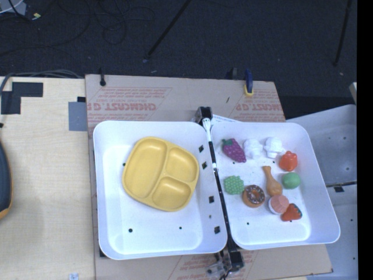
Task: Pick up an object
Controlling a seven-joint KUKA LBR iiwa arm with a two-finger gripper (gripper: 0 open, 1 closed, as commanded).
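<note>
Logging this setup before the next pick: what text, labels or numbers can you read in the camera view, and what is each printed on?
"CHEMCAST G.P": red print on the brown sheet behind the bins, upside down.
The same red print repeats at upper right and along the front edge, too faint to read fully.
Nothing readable on the yellow tray or toys.

Yellow plate (160, 174), three compartments, lies slightly turned in the left bin (116, 238). Right bin (262, 229) touches it along a black centre seam. Both bins sit on a cardboard sheet (151, 101) with red print. Blue clamp (249, 81) on the sheet's far edge. Pale wooden benchtop (41, 203) at left, with a grey patch (77, 115) and black tape (20, 95). Cables (70, 16) trail over the dark floor beyond.
</note>
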